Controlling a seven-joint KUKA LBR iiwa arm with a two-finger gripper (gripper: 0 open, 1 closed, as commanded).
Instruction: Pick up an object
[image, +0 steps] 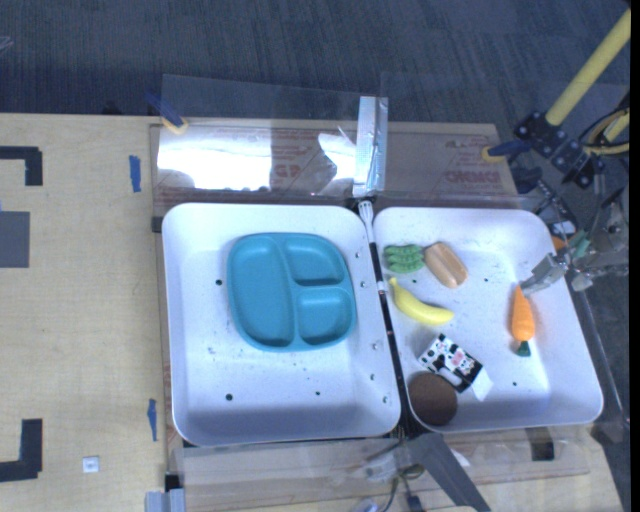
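Note:
The right bin (490, 240) holds several small things. An orange carrot (521, 318) lies upright near its right wall. A yellow banana (420, 306) rests by the left wall, with a green leafy toy (404, 258) and a tan bread roll (446, 265) just above it. A black-and-white patterned block (452, 362) sits lower down, beside a brown round object (433, 397) at the front-left corner. All of them lie loose on the bin floor, apart from each other or barely touching.
The left bin (190, 300) carries a blue divided plate (292, 290). A metal bracket with cables (560, 265) juts over the right bin's right rim. A clear plastic panel (270, 150) stands behind the bins.

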